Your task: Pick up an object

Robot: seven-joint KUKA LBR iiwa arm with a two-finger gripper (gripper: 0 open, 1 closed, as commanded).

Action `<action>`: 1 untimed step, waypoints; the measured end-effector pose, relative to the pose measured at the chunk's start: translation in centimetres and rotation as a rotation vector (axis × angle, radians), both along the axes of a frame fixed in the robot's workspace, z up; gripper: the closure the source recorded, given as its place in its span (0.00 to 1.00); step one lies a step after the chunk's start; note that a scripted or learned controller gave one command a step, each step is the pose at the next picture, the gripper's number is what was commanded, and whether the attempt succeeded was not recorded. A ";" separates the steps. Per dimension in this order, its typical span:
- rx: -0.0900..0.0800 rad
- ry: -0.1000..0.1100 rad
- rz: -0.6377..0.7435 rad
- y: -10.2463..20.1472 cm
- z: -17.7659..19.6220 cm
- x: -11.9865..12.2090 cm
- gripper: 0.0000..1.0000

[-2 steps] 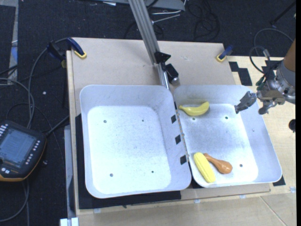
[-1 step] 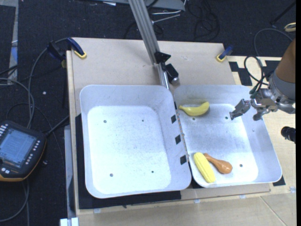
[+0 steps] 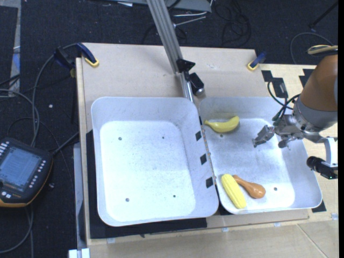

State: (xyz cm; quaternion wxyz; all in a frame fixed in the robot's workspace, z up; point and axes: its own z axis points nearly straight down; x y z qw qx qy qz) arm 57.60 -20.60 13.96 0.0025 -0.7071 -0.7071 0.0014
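Observation:
A yellow banana (image 3: pixel 223 124) lies near the back left of the right bin (image 3: pixel 301 195). At that bin's front left, a yellow corn cob (image 3: pixel 234 191) rests against an orange gourd-shaped toy (image 3: pixel 251 187). My gripper (image 3: pixel 271 140) hangs over the middle of the right bin, right of the banana and behind the corn. It is open, its fingers are spread, and nothing is between them.
The left bin (image 3: pixel 102 160) sits beside the right one, and their rims meet along a ridge (image 3: pixel 207 160). A slanted metal pole (image 3: pixel 169 36) rises from the back of that ridge. Cables and a teach pendant (image 3: pixel 19 171) lie off the bench to the left.

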 end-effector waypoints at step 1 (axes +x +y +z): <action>-0.002 -0.006 0.000 -0.1 1.3 0.2 1.00</action>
